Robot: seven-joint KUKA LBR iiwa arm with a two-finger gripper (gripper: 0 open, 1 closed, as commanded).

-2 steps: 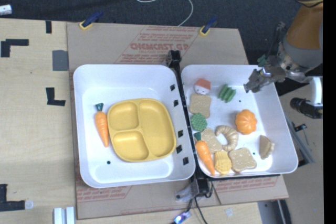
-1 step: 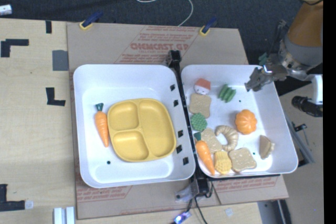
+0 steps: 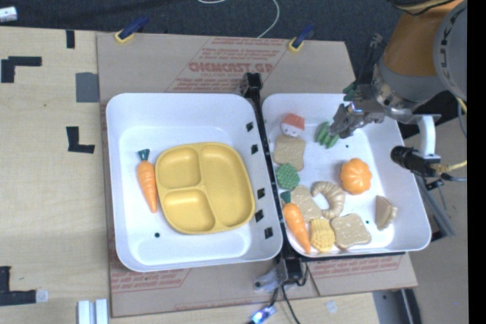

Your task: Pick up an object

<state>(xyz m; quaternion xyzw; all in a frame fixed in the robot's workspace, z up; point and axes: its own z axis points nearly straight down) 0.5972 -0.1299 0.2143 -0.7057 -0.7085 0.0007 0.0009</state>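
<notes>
Where food crowds, right bin [image 3: 402, 134] perhaps.

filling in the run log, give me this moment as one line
arm: over right white bin | two-finger gripper: above small green toy, grasp unclear | yellow divided plate and orange toy carrot: left white bin

Right bin [image 3: 402, 163] crowded below; bare floor upper right.

A divided plate [image 3: 205, 187] lies in the left bin [image 3: 121, 117], a carrot [image 3: 146, 183] just to its left
</notes>
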